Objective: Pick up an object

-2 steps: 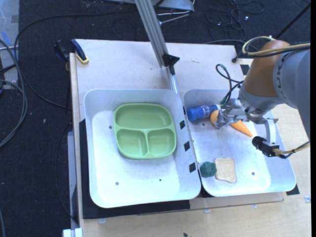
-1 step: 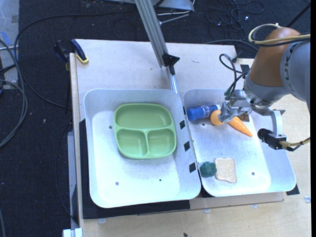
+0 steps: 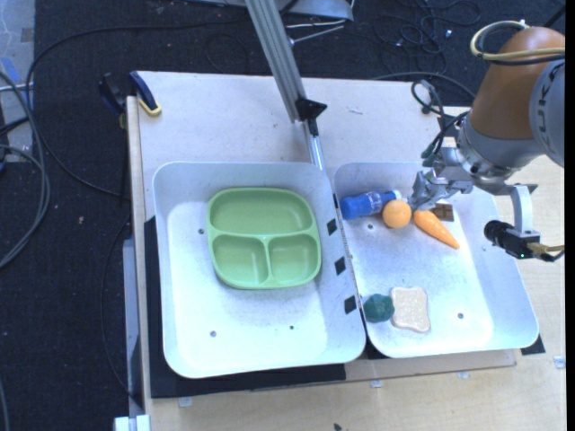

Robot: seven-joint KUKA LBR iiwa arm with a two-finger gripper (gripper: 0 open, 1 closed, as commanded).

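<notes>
**Pincer low over the right bin, beside the carrot and orange ball**

While the arm (image 3: 517,97) reaches in from 3 o'clock, its pincer (image 3: 429,194) sits low over the upper part of the right bin (image 3: 503,303). Whether it is apart, together or clamped on anything cannot be told from this angle; nothing is plainly seen gripped.

Closest to the pincer lies the carrot (image 3: 437,228), just at its 6 o'clock, slanting from upper left to lower right with its thick end nearest the tool. An orange ball (image 3: 397,214) rests at the pincer's 8 o'clock, just beside the carrot's thick end. Touching the ball at its 9 o'clock is a blue bottle (image 3: 364,204) lying on its side, near the wall between the two bins.

Farther down the same bin, toward 6 o'clock and well apart from the pincer, a slice of toast (image 3: 411,309) lies flat, with a small dark teal lump (image 3: 378,307) touching its 9 o'clock edge.

At 9 o'clock of all this, the left bin (image 3: 180,330) carries a green divided plate (image 3: 264,237) with three compartments, set in the bin's upper middle. Both bins sit side by side on the pale surface (image 3: 216,115), and a grey metal pole (image 3: 277,43) crosses it from 12 o'clock, ending near the meeting of the bins.
</notes>
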